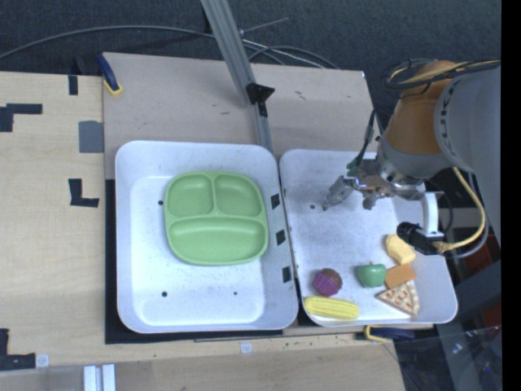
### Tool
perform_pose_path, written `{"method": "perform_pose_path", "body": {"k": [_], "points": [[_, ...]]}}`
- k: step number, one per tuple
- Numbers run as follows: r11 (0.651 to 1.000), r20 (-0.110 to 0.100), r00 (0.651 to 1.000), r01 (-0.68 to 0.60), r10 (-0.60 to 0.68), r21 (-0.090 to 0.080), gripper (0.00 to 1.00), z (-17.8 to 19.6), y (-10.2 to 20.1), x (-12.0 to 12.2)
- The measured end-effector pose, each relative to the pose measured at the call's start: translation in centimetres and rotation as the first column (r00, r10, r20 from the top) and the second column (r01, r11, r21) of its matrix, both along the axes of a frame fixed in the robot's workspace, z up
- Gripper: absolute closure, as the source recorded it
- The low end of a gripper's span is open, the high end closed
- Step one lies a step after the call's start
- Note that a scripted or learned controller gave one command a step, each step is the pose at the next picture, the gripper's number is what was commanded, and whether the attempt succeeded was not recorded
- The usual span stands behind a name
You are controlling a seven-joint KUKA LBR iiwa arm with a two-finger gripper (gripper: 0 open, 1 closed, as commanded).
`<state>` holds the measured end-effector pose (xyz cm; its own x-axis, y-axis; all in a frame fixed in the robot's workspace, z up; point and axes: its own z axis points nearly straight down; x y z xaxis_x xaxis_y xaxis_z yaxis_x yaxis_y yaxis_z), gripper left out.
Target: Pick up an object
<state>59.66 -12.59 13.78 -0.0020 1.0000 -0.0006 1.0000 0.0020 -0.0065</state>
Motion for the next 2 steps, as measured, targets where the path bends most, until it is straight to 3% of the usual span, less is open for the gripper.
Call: {"method": "perform_pose_path", "body": {"k": [1,2], "points": [[1.0,0.006,1.0,0.0,0.0,-0.001,0.0,-5.0,0.0,0.0],[1.0,0.005,1.0,-0.002,0.002,0.0,1.0,-3.9,0.1,0.0]]}}
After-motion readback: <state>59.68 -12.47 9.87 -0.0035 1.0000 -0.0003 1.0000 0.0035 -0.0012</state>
